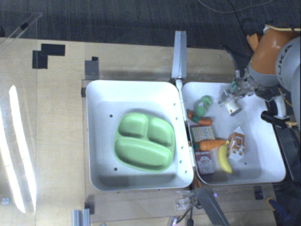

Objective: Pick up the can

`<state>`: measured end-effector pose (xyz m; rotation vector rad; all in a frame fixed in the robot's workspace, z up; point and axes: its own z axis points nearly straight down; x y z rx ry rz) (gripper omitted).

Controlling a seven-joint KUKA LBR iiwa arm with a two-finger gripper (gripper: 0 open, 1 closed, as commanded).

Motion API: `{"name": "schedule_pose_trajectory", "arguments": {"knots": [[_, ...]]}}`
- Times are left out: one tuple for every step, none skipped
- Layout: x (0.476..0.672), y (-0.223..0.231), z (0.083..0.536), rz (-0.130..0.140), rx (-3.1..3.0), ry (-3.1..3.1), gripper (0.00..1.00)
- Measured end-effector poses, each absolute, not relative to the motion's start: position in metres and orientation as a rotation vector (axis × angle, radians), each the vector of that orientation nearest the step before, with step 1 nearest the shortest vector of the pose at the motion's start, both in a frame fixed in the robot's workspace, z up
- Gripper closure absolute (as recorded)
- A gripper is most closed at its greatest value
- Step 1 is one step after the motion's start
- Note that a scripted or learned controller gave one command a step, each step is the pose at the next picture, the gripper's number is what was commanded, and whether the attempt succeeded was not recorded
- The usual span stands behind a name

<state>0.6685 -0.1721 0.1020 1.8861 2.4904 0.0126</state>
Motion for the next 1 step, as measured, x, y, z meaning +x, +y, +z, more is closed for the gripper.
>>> {"name": "schedule_pose_trajectory", "arguments": {"knots": [[0.6504,-0.1388,0.1684,0.007,1.985,2.427,1.0]]}}
